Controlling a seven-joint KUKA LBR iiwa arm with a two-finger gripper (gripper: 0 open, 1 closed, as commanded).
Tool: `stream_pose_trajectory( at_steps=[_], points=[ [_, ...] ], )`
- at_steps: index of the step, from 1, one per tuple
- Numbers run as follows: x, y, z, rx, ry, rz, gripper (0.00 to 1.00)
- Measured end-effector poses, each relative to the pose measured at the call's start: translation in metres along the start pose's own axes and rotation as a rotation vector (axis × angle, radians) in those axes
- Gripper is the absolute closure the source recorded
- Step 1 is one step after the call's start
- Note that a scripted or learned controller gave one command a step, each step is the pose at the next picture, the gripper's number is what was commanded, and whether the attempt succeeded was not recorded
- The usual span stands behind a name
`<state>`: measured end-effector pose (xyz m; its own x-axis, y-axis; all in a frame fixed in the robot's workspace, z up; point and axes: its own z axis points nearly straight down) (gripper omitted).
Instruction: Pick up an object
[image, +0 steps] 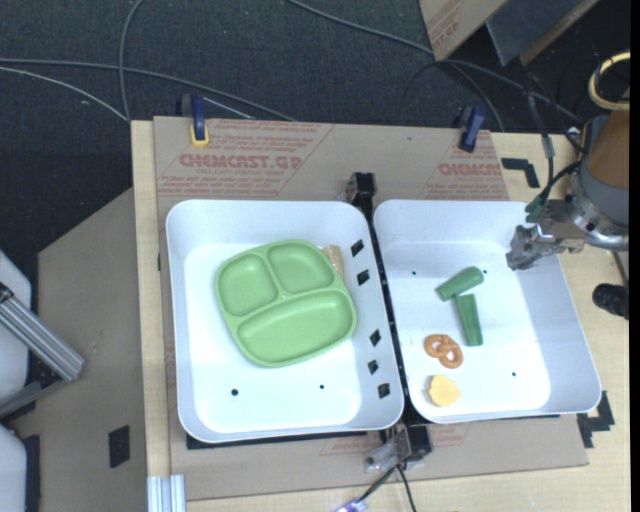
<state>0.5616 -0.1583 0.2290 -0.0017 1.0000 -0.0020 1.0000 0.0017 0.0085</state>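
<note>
Two white bins sit side by side on the desk (250, 150), which is topped w/ a printed cardboard sheet.

Left bin (190, 300): a green divided plate (286, 303), three compartments, lying flat about mid-bin. A small tan item (333, 262) pokes out at the plate's upper right edge, touching it; can't tell what it is.

Right bin (560, 340): two green pieces meet in an L near the centre, a short one (459, 283) tilted above and a longer one (470, 320) running down from it, ends touching or nearly so. Below them, a brown pretzel (443, 349), and just under that a pale yellow chunk (444, 390) near the front wall. Pretzel and chunk are close but apart.

Arm comes in from the right w/ the pincer (527, 245) over the right bin's upper right corner, at the rim. It's well apart from the green pieces and the rest. Nothing visible between its tips; whether they're apart or together, can't tell from this angle.

Blue clamps (200, 120) hold the sheet's back edge. Cables run across the dark floor (300, 60) behind.
</note>
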Motion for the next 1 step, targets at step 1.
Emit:
stream_pose_trajectory(
  at_steps=[1],
  points=[
    [-0.0001, 0.0013, -0.0265, 0.004, 0.001, 0.0, 1.0]
  ],
)
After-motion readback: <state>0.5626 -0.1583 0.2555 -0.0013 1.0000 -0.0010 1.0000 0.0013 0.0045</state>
